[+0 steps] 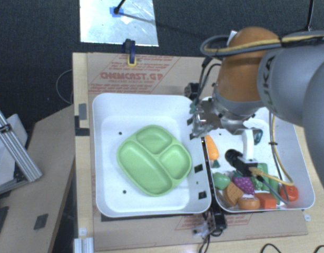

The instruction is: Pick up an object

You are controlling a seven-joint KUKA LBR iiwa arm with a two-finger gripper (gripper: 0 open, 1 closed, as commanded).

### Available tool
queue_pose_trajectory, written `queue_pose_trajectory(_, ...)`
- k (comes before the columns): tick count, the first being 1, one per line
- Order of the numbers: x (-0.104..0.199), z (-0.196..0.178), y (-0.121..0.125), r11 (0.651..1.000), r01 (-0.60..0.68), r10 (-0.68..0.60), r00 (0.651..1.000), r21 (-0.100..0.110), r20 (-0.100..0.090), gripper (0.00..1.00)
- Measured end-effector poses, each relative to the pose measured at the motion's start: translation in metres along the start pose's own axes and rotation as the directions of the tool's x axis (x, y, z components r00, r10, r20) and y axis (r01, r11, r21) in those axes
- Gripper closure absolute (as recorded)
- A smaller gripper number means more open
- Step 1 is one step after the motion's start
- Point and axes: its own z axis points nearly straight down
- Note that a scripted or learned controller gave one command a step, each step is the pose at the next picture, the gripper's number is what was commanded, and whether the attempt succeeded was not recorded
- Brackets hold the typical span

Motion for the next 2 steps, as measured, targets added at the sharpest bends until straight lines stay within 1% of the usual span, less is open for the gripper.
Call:
queue_pose_trajectory(1, -0.01, 0.0, -0.006, 1.0, -0.006, 0.006, 1.0, 0.001, 0.001, 1.0)
queue_pose_trajectory(2, -0.013, 0.015, -0.006, 1.0, -0.006, 0.006, 1.0, 0.002, 0.001, 1.0)
